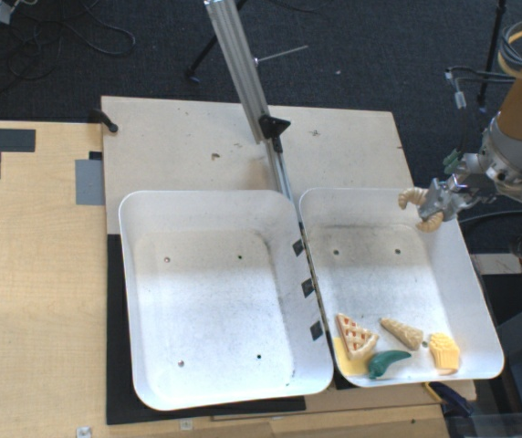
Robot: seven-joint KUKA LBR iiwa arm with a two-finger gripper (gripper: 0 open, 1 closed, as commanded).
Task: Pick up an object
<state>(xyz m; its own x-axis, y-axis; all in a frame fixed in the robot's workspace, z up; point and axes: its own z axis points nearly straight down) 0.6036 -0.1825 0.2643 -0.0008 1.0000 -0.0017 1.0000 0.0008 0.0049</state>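
In the near corner of the right bin lie four toys: a waffle slice, a green piece, a cone and a yellow block. They sit close together. Farther back, over the bin's far right rim, the tool is closed on a small tan toy. The toy sticks out to one side, so I think it could slip and drop outside the bin.

Even, bright overhead light; the white bins show mild glare, shadows are soft, and focus is slightly grainy.
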